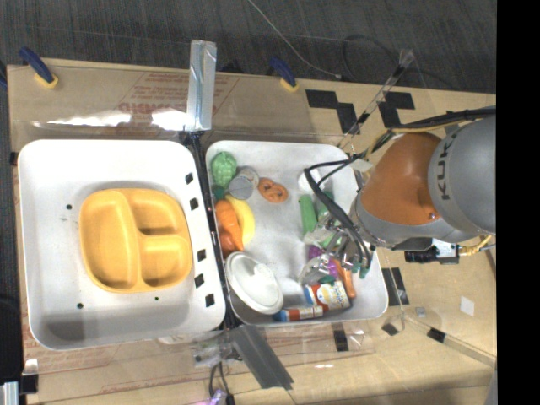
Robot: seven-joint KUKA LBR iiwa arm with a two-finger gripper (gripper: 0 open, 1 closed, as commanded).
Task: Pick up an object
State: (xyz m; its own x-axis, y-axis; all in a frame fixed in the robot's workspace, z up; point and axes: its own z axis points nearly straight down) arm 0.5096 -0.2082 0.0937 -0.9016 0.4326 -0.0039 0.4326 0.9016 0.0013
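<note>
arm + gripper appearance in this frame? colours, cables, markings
The arm is grey, with a rounded orange band above the wrist and dark lettering on the grey shell. Black cables loop from the wrist toward the gripper, a dark metal assembly over the right bin.

1. This looks like a robotics lab, not a home.
2. A grey and orange robot arm [422, 188] reaches over a cardboard-covered tabletop [253, 91].
3. Blue clamps [38, 66] grip its edge, and black marker squares [337, 108] are stuck on.
4. A loose cable [270, 24] crosses what seems dark carpet [101, 7].
</note>
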